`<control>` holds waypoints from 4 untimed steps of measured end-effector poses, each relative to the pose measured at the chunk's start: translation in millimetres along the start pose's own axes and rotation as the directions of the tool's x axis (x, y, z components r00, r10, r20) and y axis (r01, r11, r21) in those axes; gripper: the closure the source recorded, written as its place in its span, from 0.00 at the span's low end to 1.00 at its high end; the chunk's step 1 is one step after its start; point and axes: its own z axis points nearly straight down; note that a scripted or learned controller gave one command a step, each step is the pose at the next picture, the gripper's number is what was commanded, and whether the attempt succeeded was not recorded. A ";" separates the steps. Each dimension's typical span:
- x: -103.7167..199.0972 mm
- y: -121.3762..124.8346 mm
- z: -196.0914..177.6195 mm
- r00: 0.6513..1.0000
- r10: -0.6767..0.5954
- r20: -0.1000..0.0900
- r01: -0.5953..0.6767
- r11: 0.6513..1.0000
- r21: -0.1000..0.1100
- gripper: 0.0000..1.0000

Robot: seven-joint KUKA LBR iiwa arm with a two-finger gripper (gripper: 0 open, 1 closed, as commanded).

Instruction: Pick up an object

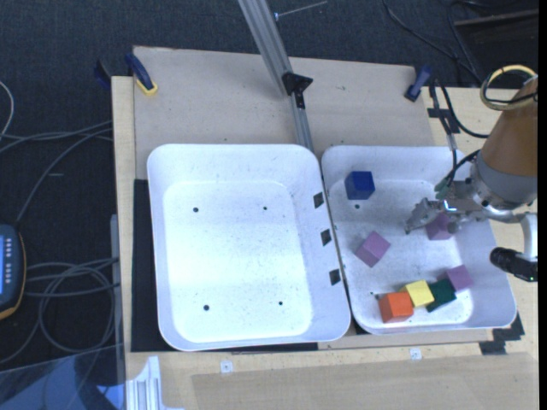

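Reaching into the right bin (500, 301), the tool (438, 216) hovers at a purple block (439, 228). Whether it pinches the block I cannot tell. Next likely calls for a straight lift.

Reaches in from the right edge, orange band (513, 143) above the grey wrist (500, 186). Wrist bent down and leftward, gripper (433, 216) low over the right-hand bin, metal fingers (419, 219) pointing left and slightly down.

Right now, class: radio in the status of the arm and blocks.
Gripper low in right bin. Purple block directly under it, grip unconfirmed. Blue block and other blocks clear.
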 end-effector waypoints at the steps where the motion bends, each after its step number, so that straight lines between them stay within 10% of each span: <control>1: -2.5 5.1 18.5 1.000 0.001 0.009 0.000 1.000 -0.023 0.00; 2: -2.9 6.0 8.7 1.000 0.000 0.011 0.000 1.000 -0.026 1.00; 4: 4.3 17.1 -107.1 1.000 -0.003 0.005 0.003 1.000 -0.015 1.00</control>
